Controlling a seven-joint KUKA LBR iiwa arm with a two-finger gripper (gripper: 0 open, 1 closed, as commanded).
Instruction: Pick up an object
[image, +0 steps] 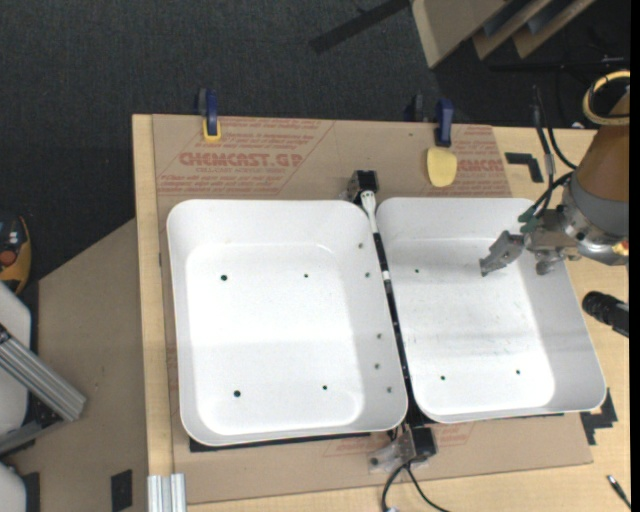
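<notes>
White plastic forms the left bin (275, 320), its bare floor marked by small dark dots. A black strip runs between it and the right bin (490, 340), which looks just as bare; no object to pick up can be made out in either. The brown board (300, 150) under both is clamped at its far edge. Over the right bin's far right part hangs the gripper (497, 258), pointing left; whether it is spread or closed cannot be told. The arm (605, 180) enters from the right, orange band above the wrist.
</notes>
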